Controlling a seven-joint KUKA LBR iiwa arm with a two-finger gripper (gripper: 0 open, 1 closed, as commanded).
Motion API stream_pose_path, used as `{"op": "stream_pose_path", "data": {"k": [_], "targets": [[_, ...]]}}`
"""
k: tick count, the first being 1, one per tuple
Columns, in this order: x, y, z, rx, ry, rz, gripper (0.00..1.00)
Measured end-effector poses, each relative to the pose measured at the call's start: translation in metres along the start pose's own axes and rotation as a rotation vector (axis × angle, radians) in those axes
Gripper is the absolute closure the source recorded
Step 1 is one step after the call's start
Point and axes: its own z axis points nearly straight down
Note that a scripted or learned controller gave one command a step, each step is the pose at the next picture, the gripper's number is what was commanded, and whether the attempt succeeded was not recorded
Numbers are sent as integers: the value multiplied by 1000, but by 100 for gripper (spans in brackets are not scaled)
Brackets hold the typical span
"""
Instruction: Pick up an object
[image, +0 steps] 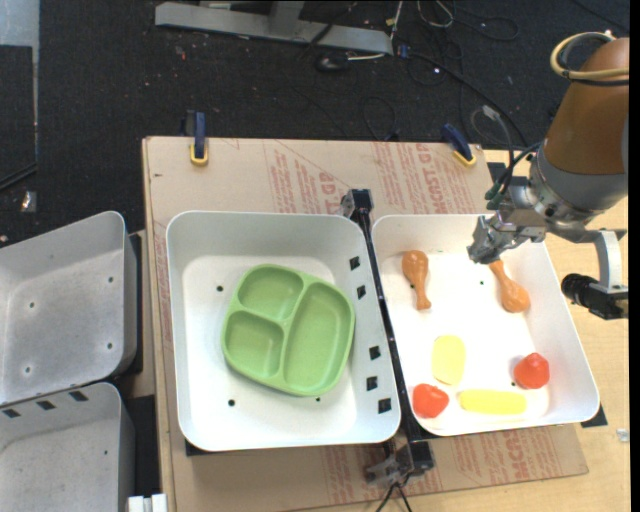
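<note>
My gripper (487, 248) hangs over the far part of the right bin (572, 330), right at the upper end of an orange drumstick (511, 290). Its fingertips are too dark and small to read. A second orange drumstick (418, 275) lies to the left, near the bin's far left corner. Toward the front lie a pale yellow oval piece (449, 358), a long yellow piece (492, 402) and two red-orange tomatoes (430, 400) (532, 371). Nothing visibly sits in the gripper.
The left bin (190, 300) holds a green divided plate (288, 328). White bin lids (60, 300) lie off the bench at the left. Blue-and-yellow clamps (199, 140) (461, 147) grip the cardboard's far edge. Cables run across the dark floor behind.
</note>
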Motion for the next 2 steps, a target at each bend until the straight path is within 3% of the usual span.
{"op": "stream_pose_path", "data": {"k": [2], "targets": [[96,33,12,-3,-1,1,100]]}}
